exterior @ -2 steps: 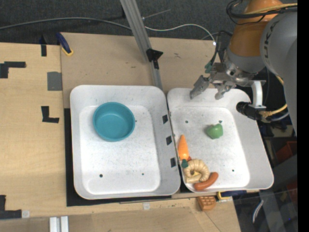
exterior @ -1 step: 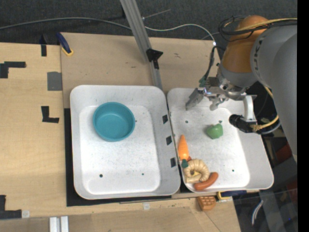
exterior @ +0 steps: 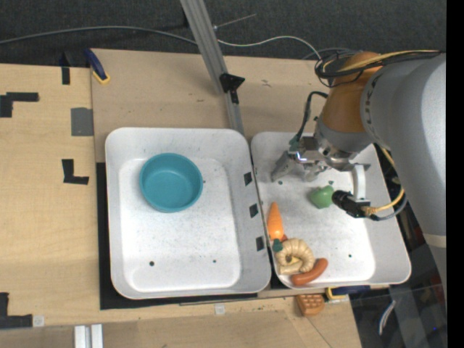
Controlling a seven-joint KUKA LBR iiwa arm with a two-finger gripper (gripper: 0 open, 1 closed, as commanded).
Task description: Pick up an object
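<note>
Hovering over the far part of the right bin (exterior: 384, 263), the gripper (exterior: 290, 167) is seen spread apart and empty; a green object (exterior: 320, 196) lies just right of it, so a descent over it is judged next

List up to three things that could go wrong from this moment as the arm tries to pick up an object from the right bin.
1. The green object lies beside the tool, not under it, so a straight descent may miss it.
2. The carrot, pretzel and sausage lie bunched against the right bin's near-left edge; a grasp there may catch two items or the wall.
3. The cable looping off the wrist might snag the green object.
</note>
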